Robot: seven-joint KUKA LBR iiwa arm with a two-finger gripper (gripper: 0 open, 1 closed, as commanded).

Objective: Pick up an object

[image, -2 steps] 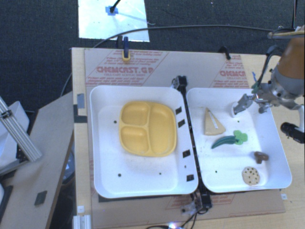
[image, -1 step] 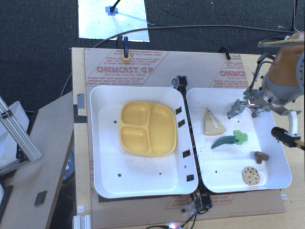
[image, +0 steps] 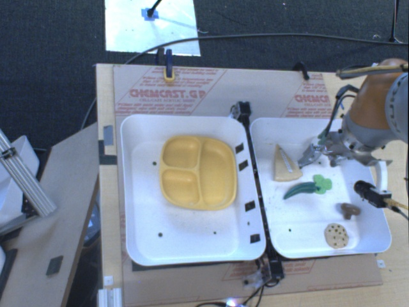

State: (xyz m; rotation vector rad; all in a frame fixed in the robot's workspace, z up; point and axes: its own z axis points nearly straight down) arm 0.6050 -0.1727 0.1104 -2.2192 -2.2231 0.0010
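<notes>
Here we see, nearest the camera in the right bin (image: 377,235), a round speckled cookie (image: 336,235), then a small brown piece (image: 349,210) and a green toy vegetable (image: 310,188), with a pale yellow wedge (image: 285,165) lying just beyond. Above that wedge and to its right hangs the gripper (image: 312,157), reaching in from the right on the grey arm (image: 377,117) with its orange band; whether it is open or closed we cannot tell, and nothing is seen in its grasp. The left bin (image: 144,235) holds a yellow divided plate (image: 197,172).
</notes>
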